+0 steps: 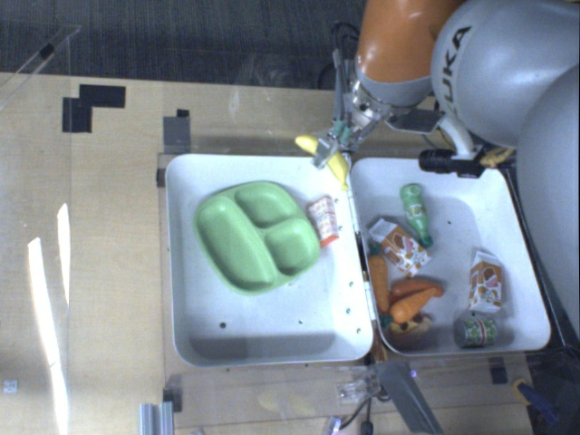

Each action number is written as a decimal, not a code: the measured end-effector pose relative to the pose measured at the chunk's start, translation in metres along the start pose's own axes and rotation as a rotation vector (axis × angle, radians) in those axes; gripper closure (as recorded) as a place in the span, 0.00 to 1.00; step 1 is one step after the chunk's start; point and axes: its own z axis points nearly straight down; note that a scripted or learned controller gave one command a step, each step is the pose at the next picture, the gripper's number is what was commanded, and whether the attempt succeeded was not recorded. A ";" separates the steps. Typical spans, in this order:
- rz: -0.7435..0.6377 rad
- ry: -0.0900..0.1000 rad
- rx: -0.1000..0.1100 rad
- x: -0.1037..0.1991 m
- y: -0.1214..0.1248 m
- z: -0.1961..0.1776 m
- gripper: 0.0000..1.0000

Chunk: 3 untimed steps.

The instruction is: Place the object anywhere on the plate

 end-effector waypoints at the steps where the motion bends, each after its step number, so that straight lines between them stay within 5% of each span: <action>1: 0.000 0.000 0.000 0.000 0.000 0.000 0.00; 2: -0.043 0.004 0.003 0.093 0.005 0.110 0.00; 3: 0.504 0.001 0.004 0.033 -0.009 0.018 0.00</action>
